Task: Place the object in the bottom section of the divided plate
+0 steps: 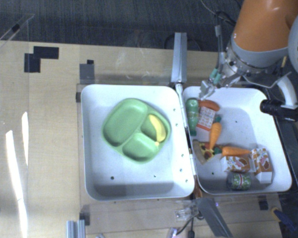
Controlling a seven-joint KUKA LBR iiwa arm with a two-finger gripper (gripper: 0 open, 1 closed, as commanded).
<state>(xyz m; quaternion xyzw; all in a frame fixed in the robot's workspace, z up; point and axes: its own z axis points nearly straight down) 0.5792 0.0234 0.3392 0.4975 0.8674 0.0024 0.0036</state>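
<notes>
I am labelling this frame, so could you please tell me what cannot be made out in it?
- Gripper: too small and blurred in the camera view to tell how its fingers stand.
- Arm: cut off by the top and right edges.
- Can: label too blurred to read.
- Yellow item on the green plate: too blurred to identify.

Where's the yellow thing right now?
In the camera view, the yellow object lies in the right-hand section of the green divided plate, inside the left bin.
</notes>
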